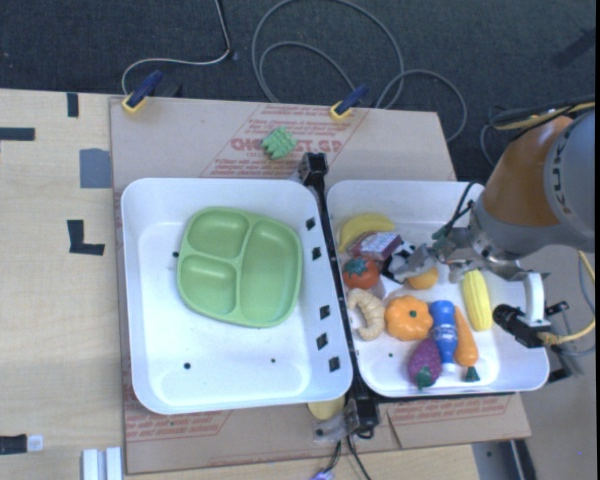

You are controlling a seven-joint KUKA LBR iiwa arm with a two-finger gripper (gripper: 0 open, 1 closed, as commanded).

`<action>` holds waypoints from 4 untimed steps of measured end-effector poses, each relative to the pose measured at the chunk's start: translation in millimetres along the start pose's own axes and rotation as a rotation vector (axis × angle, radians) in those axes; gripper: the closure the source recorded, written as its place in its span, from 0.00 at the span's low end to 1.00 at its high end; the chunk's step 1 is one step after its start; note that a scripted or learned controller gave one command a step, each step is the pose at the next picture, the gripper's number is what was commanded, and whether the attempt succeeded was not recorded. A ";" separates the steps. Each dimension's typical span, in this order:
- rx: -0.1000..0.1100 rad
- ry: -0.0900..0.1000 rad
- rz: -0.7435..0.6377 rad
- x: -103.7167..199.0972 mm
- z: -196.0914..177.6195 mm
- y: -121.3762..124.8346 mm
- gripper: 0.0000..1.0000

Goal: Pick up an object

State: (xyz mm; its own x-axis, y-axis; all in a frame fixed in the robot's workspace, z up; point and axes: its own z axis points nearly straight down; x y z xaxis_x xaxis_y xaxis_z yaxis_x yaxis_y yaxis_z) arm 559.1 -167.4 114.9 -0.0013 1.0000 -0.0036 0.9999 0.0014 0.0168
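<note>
The right bin [500,378] holds several toy foods: a yellow banana [364,227], a small printed box [379,246], a red tomato [360,272], a beige pretzel-like piece [367,314], an orange pumpkin [410,318], a blue bottle [443,324], a carrot [466,340], a purple eggplant [425,365] and a corn cob [476,298]. My gripper [417,265] hangs low over the middle of this bin, just right of the box and above the pumpkin. A small orange-yellow piece [423,279] lies right under it, partly hidden.
The left bin [145,368] holds a green divided plate [240,267]. A black divider [325,268] runs between the bins. A small green object [278,144] lies on the cardboard behind them. Cables loop on the dark floor at the back.
</note>
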 end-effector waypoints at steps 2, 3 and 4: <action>-0.013 0.000 0.002 27.0 11.0 -35.2 0.00; 0.006 -0.003 0.001 -28.7 -89.2 14.6 0.00; 0.016 0.003 0.006 10.5 11.3 -43.3 0.00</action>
State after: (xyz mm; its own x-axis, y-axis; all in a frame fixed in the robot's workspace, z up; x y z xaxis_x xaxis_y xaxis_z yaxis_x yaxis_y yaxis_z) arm 515.9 -157.0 102.8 0.0050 1.0000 -0.0008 1.0000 -0.0050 0.0012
